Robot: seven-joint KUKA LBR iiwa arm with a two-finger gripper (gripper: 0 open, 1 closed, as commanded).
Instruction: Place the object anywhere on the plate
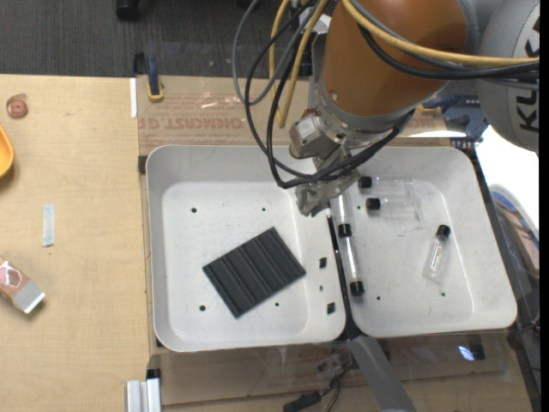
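Black ribbed plate (255,271) lying flat and askew on the floor of the left white bin (156,230). Grey-and-orange arm (386,41) reaching in from the right, gripper (319,197) low over the ridge between the bins; width of the claw impossible to tell. Clear tube (348,256) with black caps stretched along that ridge at the edge of the right bin (496,256), top end just below the gripper, apart from the plate. Second capped tube (437,251) further right, third tube (390,202) nearer the back wall

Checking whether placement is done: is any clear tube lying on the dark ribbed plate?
No. The dark ribbed plate lies bare in the left bin; the clear tubes are in the right bin.
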